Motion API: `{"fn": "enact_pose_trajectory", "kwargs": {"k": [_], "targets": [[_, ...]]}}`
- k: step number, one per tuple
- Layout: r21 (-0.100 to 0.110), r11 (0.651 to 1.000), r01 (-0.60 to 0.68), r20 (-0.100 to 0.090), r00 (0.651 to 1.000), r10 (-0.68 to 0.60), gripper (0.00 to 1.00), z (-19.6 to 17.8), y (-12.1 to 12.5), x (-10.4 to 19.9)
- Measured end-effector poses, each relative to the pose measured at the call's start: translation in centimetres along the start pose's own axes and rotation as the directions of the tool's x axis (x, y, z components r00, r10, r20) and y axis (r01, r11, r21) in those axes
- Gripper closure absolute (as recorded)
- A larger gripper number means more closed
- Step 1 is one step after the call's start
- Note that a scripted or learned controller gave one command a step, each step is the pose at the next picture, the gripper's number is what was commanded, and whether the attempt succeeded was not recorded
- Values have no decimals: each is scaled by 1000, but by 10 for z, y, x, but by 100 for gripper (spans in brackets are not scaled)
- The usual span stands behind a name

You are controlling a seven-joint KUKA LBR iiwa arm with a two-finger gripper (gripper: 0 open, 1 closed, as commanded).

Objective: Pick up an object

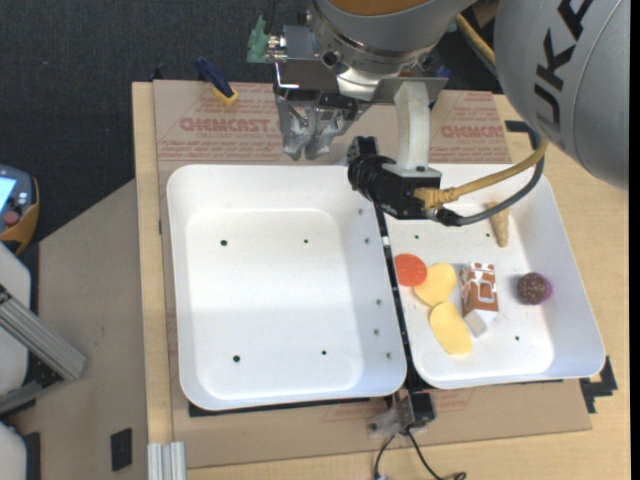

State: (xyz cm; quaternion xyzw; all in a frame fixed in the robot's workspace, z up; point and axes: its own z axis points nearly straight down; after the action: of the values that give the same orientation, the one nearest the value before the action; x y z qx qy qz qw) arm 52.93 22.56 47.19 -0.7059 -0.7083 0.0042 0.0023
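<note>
We judge the pick as not yet begun: our hand hangs high at the far rim of the left bin, over the cardboard, and we see nothing between its fingers, though whether they stand wide or narrow we cannot tell. Every candidate lies in the right bin: an orange disc, two yellow pieces, a small red-and-white block, a dark purple ball and a tan stick. Choosing one, reaching across, closing and lifting all remain.
</note>
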Motion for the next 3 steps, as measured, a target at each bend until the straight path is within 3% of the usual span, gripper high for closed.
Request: {"fn": "enact_pose_trajectory", "kwargs": {"k": [1,2,3], "targets": [[-15,1000,-4,-5,1000,4,100,-57,-38,-36],[-10,1000,-10,-2,1000,10,100,-64,-51,-108],[-3,1000,-2,-1,1000,2,100,-16,-51,-94]]}}
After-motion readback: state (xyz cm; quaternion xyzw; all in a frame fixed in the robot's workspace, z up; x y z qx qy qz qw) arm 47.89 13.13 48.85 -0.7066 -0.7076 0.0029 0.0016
